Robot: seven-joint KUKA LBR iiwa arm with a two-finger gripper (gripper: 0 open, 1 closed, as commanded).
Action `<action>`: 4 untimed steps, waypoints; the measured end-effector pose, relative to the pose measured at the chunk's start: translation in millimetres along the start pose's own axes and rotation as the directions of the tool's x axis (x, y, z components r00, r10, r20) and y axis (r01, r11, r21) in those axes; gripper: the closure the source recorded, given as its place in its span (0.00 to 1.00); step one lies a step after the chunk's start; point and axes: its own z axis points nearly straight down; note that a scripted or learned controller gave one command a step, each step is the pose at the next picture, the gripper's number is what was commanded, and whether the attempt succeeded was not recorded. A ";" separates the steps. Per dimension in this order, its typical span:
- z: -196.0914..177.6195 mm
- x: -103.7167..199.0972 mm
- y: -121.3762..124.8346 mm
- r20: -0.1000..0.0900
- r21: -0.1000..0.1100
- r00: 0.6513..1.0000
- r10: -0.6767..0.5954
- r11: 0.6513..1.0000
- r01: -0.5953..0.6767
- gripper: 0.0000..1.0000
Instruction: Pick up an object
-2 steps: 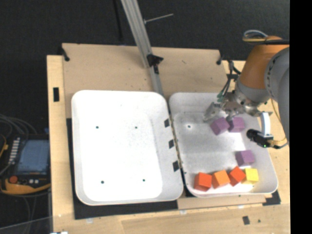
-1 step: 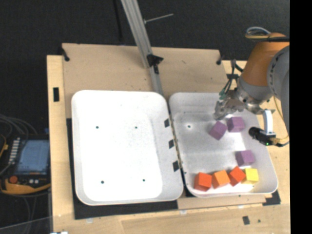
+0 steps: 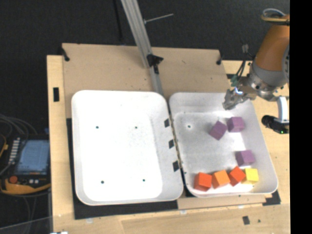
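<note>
Your tan wooden surface (image 3: 112,69) carries two shallow white plastic bins; the right bin (image 3: 195,108) holds purple, orange and yellow foam cubes. At its one o'clock corner hangs your pincer (image 3: 230,103), opening indiscernible; the nearest purple cube (image 3: 236,124) lies just toward six o'clock.

- A dark floor (image 3: 58,18) is seen around a pale wooden bench (image 3: 117,67).
- A black mat (image 3: 122,209) is laid on the bench.
- A grey metal pole (image 3: 139,28) is fixed at the far middle, slanting away.
- At the left, a blue-screened pendant (image 3: 30,159) and cables (image 3: 14,126) are seen.
</note>
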 end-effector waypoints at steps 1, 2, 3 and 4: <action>-44.6 -0.2 0.8 -0.001 0.002 1.000 -0.002 1.000 0.002 1.00; -90.2 -2.1 2.2 -0.001 0.002 1.000 -0.005 1.000 0.005 1.00; -88.8 39.0 -4.7 -0.003 0.008 1.000 -0.005 1.000 0.005 1.00; -92.2 86.9 -13.8 -0.004 0.009 1.000 -0.006 1.000 0.006 1.00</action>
